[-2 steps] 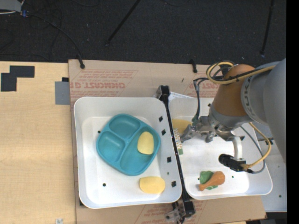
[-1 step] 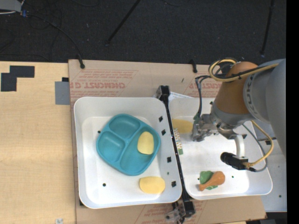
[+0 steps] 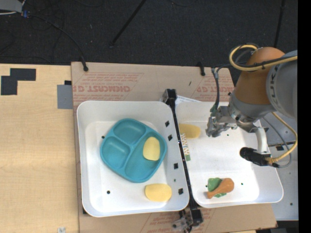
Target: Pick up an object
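My gripper [image 3: 213,130] hangs over the right bin [image 3: 243,198], near its back left part, fingertips pointing down and close together with nothing visible between them. A flat yellow piece [image 3: 190,130] lies just to the gripper's left on the bin floor, apart from the fingers. An orange carrot toy with a green top [image 3: 219,186] rests near the front of the same bin. In the left bin [image 3: 92,178] a teal divided plate [image 3: 127,149] holds a yellow piece [image 3: 151,148], and another yellow piece [image 3: 158,191] lies in front of the plate.
A black divider [image 3: 178,149] runs between the two bins. The grey arm with its orange band [image 3: 257,79] and cables fills the right bin's back right side. A black cylinder part [image 3: 254,156] juts over the right bin's right side.
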